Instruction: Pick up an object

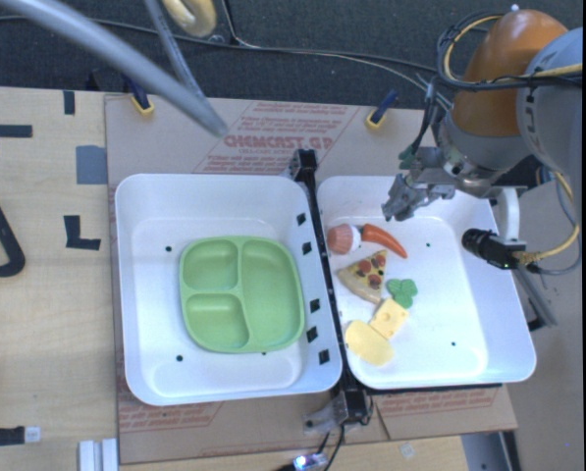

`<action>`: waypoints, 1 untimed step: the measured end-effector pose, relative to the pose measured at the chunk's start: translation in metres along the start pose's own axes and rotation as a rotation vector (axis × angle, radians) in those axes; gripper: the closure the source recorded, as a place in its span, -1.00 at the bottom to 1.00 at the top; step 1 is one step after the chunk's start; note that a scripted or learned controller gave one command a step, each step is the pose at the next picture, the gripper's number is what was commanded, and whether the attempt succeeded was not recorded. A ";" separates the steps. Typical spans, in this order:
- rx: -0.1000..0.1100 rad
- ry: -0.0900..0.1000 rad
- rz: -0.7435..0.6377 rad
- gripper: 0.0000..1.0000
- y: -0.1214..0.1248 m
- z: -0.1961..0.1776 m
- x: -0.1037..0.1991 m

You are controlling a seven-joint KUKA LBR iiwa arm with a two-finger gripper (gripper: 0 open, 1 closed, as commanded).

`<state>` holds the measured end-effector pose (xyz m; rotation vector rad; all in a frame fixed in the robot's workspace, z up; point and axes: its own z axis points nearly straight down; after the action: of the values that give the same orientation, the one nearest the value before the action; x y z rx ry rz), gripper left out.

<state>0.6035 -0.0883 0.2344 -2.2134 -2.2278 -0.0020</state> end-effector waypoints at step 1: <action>0.002 -0.001 0.001 1.00 0.015 0.013 0.052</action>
<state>0.6179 -0.0367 0.2211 -2.2140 -2.2265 0.0017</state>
